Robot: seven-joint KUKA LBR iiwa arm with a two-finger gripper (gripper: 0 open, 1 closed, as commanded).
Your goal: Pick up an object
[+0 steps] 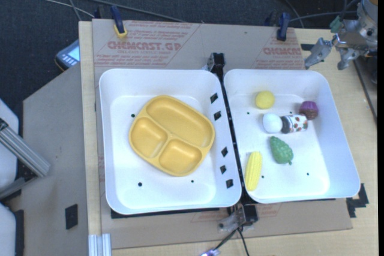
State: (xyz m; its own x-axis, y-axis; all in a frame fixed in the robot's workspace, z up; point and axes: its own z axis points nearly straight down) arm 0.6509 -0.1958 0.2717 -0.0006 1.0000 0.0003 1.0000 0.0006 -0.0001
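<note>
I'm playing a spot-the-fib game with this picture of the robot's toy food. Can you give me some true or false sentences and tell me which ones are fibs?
1. The yellow divided plate lies in the left bin. True.
2. The toy corn cob is on the plate. False: it lies in the right bin, near its front left corner.
3. The green toy vegetable lies just right of the corn cob. True.
4. The gripper is holding the yellow ball. False: the gripper is up above the right bin's far right corner, and the ball lies on the bin floor.
5. The purple toy is in the left bin. False: it is in the right bin, near the far right side.
</note>
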